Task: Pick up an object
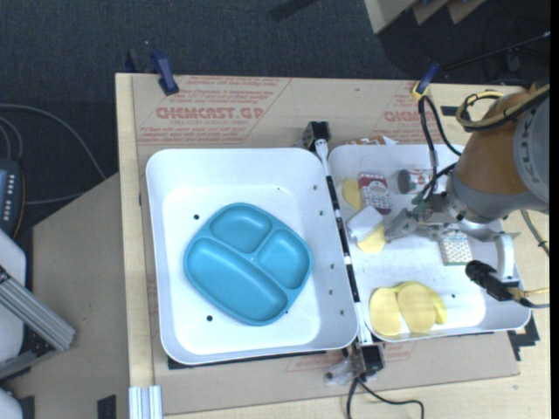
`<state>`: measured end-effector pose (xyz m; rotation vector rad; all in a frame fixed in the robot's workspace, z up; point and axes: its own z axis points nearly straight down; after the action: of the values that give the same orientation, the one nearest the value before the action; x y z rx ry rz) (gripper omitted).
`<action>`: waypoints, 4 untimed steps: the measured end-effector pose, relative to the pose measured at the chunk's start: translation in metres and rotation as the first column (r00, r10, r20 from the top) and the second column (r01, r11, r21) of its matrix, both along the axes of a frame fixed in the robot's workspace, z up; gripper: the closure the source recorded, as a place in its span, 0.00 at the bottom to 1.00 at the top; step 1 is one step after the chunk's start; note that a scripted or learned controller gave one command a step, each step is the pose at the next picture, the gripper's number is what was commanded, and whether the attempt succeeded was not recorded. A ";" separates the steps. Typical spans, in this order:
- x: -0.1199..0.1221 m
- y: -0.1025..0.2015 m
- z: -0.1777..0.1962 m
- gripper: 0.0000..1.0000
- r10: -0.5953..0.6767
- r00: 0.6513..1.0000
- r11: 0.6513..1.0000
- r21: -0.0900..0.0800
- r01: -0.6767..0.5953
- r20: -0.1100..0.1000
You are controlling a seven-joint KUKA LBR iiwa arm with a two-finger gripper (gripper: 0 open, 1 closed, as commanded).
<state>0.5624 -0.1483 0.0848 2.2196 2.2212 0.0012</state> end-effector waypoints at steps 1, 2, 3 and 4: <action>0.073 0.010 0.000 0.00 0.000 1.000 1.000 0.000 0.000 -0.001; 0.094 0.019 -0.005 0.00 -0.014 0.999 1.000 0.000 0.014 -0.046; 0.095 -0.014 -0.006 0.00 -0.007 0.999 1.000 0.007 0.008 -0.041; 0.095 0.037 -0.006 0.00 -0.009 0.999 1.000 0.002 0.009 -0.044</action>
<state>0.6572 -0.1110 0.0785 2.2523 2.2337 -0.0456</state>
